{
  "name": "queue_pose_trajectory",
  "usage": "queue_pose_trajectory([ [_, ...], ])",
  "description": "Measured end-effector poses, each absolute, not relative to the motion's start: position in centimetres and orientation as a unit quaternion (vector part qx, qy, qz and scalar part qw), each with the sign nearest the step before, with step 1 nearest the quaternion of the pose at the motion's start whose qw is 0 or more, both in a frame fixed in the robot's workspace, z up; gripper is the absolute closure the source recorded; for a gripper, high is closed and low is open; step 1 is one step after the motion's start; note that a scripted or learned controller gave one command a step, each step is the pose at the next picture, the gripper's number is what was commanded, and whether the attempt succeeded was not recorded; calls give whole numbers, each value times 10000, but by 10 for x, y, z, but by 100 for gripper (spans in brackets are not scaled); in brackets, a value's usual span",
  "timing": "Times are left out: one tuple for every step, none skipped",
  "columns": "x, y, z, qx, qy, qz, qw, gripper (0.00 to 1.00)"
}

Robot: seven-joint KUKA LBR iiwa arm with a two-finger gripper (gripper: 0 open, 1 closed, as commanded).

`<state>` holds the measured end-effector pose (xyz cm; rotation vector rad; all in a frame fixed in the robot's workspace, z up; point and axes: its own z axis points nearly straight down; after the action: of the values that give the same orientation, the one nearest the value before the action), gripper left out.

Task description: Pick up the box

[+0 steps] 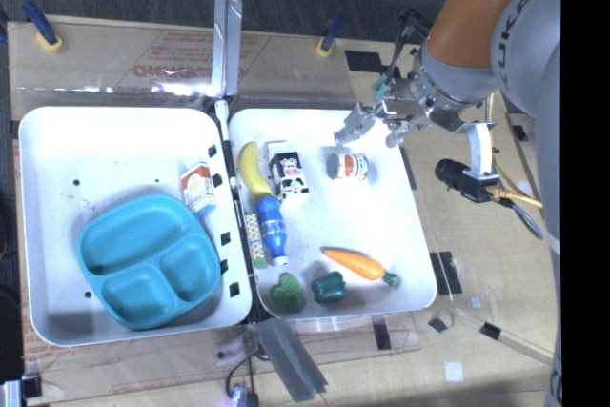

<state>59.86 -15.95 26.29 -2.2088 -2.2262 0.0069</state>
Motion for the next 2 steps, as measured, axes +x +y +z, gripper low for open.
queue_pose_trajectory([
  [535, -74, 191, -6690, -7433, 25, 30, 0],
  [519, -59, 189, -6896, -7242, 28, 34, 0],
])
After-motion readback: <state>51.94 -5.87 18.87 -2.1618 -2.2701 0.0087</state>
